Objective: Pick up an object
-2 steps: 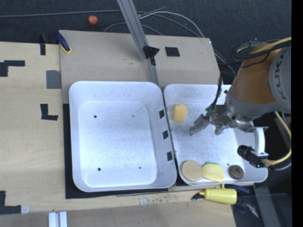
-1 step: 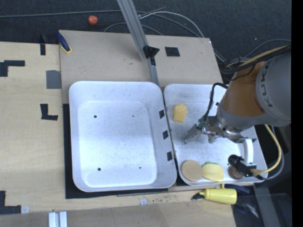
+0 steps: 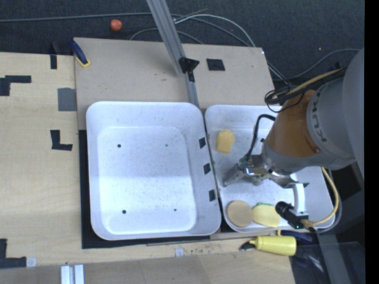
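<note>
Grey and orange, the arm (image 3: 308,129) is reaching into the right bin (image 3: 237,116) from the right, its jaws (image 3: 237,173) hanging low over the bin's middle — whether they are spread or closed I cannot tell, and nothing is visibly caught between them. Up near the bin's left wall a small yellow block (image 3: 225,141) is lying apart from the jaws, while a tan round piece (image 3: 239,213) and a pale yellow piece (image 3: 266,215) are sitting side by side at the near edge. Just outside the bin, on the tabletop (image 3: 35,158), a yellow tool (image 3: 275,245) is resting — the left bin (image 3: 148,112) is sitting beside it all.
</note>
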Controlling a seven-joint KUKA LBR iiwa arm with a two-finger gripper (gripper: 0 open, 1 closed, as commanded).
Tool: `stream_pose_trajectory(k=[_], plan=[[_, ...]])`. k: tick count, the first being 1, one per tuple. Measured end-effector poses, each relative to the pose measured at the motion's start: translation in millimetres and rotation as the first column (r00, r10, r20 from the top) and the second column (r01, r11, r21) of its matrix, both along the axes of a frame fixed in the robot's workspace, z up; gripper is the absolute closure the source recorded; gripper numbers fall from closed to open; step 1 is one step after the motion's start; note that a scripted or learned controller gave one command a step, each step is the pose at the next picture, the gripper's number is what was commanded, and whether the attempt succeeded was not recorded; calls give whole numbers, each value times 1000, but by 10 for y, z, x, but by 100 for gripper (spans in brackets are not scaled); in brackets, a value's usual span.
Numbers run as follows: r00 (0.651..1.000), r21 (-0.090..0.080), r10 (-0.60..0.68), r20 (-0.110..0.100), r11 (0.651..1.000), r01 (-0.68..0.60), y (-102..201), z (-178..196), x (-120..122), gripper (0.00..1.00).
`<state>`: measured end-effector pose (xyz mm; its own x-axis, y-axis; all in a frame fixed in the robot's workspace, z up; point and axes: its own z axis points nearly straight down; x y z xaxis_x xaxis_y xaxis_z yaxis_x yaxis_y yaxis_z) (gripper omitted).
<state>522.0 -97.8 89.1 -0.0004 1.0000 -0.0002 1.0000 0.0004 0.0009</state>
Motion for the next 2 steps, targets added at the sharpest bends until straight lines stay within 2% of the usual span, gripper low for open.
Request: stream_pose_trajectory(k=[1, 2], plan=[[1000, -1, -1, 1, 1000, 1, -7, 115, 2, 100], [1000, 0, 0, 2, 1000, 0, -57, 544, -16, 100]])
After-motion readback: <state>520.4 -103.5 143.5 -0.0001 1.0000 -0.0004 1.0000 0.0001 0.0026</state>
